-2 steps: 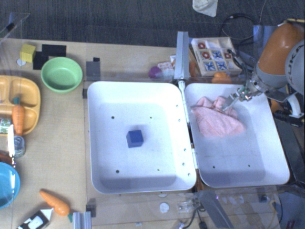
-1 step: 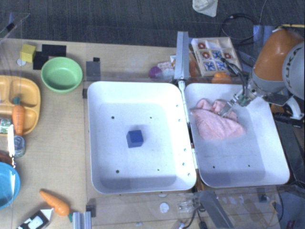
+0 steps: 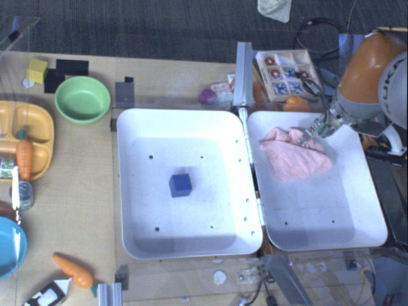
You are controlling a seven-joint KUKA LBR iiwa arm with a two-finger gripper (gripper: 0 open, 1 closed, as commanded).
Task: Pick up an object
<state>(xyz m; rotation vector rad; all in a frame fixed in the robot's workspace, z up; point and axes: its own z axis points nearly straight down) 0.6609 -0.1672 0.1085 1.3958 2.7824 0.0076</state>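
While my jaws (image 3: 310, 137) press into the top edge of the pink cloth (image 3: 297, 157) in the right bin (image 3: 357, 228), I cannot tell their opening; soft folds may slip free on lifting.

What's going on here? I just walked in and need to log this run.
A grey KUKA arm with an orange band reaches in from the right, its gripper down at the upper edge of a crumpled pink cloth lying in the right bin. The cloth rests on the bin floor, not lifted. A blue cube sits alone in the left bin, untouched.
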